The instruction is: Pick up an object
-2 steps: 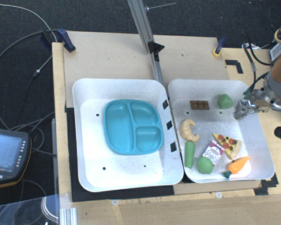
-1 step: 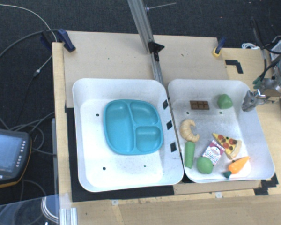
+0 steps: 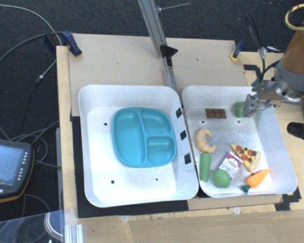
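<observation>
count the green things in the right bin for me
3. A green cucumber-like stick stands below the croissant, a round green fruit sits to its right at the bin's near edge, and a green piece lies beside the gripper, which may hide part of it.

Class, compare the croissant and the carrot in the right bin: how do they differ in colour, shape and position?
The croissant is tan and curved; the carrot is orange, tapered, with a green end. The croissant lies near the bin's left side; the carrot sits at its lower right corner, below the pizza slice. Both are toy foods lying flat in the right bin.
</observation>
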Available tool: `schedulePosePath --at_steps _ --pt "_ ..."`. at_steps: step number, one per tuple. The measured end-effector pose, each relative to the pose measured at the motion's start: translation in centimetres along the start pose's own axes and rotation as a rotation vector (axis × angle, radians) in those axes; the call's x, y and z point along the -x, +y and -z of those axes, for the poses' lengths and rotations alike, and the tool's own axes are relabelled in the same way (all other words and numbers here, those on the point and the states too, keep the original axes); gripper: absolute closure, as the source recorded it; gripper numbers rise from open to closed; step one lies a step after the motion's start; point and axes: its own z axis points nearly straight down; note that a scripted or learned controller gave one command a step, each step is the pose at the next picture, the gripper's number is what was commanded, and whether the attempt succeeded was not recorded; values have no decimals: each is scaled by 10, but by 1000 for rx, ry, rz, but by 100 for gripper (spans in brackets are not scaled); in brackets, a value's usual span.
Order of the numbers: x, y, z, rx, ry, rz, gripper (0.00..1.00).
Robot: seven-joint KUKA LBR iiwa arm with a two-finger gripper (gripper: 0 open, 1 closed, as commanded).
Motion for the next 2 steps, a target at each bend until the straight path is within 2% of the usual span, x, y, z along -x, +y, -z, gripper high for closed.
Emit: schedulePosePath --at_steps 1,2 --pt "-52 1 -9 -5 1 -1 100" --pt "-111 8 1 1 1 0 100"
